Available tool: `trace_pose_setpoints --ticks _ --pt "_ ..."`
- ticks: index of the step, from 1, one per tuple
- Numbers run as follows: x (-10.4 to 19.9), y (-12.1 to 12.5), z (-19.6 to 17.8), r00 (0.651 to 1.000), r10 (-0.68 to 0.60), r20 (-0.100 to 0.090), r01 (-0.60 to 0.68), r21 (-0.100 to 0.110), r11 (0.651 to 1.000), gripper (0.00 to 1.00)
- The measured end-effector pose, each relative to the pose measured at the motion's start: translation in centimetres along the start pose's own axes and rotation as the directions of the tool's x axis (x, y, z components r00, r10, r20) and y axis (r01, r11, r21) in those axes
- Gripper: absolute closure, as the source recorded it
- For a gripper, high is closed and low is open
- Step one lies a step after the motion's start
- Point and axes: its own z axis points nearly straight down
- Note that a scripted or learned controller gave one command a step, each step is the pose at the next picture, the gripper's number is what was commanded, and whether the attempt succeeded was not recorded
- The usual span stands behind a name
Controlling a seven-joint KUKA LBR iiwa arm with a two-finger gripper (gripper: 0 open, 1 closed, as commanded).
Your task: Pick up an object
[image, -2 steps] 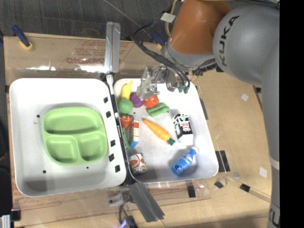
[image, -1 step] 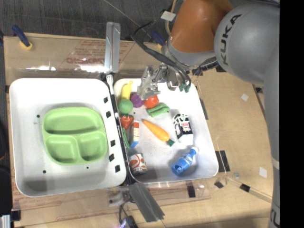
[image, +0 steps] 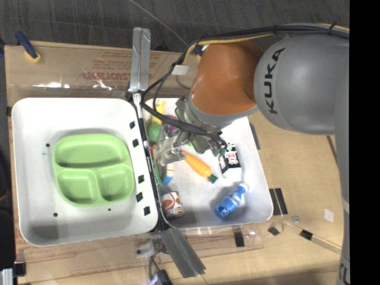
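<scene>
Down over the right bin (image: 256,177), my claw (image: 172,149) hangs among the clutter at its left wall; I cannot tell from above whether it is clenched, released, or has anything in its grasp.

An orange carrot-shaped toy (image: 199,164) lies just to the right of my claw, a black-and-white packet (image: 231,158) beyond that, and a blue bottle (image: 230,202) further off, toward the bin's near right corner. A small red-and-white can (image: 172,204) lies below my claw against the left wall, and something yellow and green (image: 155,123) sits just above it. Across the divider to my claw's left, a green sectioned tray (image: 93,169) rests in the left bin (image: 29,153). Both bins stand on the cardboard-covered table (image: 297,153).
</scene>
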Motion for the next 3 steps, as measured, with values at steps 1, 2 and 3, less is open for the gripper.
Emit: trace_pose_setpoints --ticks 1,2,3 --pt "-8.5 0.9 -9.1 0.994 0.110 0.010 -0.110 0.002 0.994 1.00" --pt "-8.5 0.9 -10.0 0.994 0.106 0.008 -0.106 0.003 0.994 1.00" --pt "-8.7 1.0 -11.1 0.995 0.102 0.012 -0.102 0.004 0.995 1.00"
